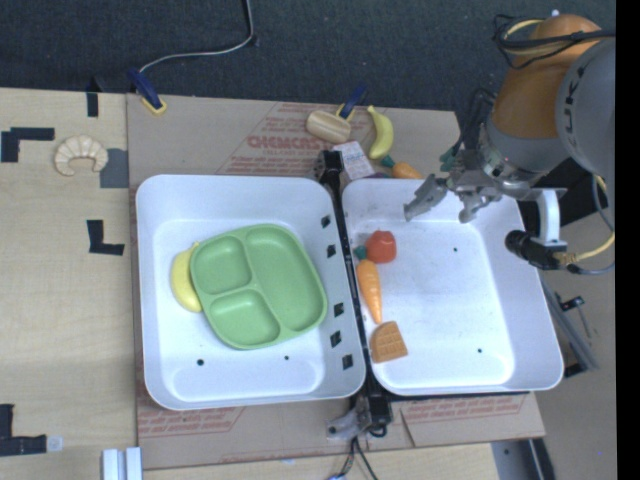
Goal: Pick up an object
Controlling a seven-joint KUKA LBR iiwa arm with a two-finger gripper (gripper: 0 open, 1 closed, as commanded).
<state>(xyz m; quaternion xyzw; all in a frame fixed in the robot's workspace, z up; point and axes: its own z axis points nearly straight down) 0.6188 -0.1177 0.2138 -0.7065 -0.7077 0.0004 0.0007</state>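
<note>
The gripper [446, 201] hangs over the upper edge of the right bin [520, 353], fingers spread apart with nothing between them. Below and left of it, along that bin's left wall, lie a red tomato [381, 246], a carrot [370, 288] and a bread piece [388, 341]; the bin's middle and right side are bare white floor. The left bin [165, 368] carries a green divided plate [260, 285] touching a yellow banana [183, 280]. Red lettering on the cardboard [270, 140] above reads "CHEMCAS", partly covered.
</note>
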